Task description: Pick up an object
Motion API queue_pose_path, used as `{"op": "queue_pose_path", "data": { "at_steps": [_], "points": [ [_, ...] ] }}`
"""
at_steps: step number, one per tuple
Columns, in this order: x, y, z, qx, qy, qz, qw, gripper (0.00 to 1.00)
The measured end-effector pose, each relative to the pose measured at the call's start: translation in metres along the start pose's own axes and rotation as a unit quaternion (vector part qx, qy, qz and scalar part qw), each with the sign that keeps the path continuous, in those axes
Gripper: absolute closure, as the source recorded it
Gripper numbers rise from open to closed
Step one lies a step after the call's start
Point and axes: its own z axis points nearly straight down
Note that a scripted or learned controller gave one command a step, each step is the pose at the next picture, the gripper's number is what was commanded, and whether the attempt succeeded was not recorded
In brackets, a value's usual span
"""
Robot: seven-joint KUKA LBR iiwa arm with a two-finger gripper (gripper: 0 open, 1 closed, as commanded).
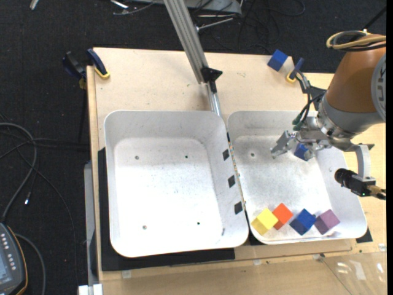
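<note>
While gripped, blue cube (302,152), sm., solid-coloured

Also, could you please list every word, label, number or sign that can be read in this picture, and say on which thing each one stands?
There is no text that can be read.
The black rectangles on the rim between the two bins are plain marks without letters.
The grey device at the lower left edge may carry buttons or a screen, but it is too small and blurred to read.
</note>
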Motion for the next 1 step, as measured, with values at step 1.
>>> {"op": "queue_pose_path", "data": {
  "at_steps": [1],
  "points": [
    [-0.0943, -0.0035, 0.1191, 0.000, -0.001, 0.003, 1.0000, 0.00]
  ]
}}
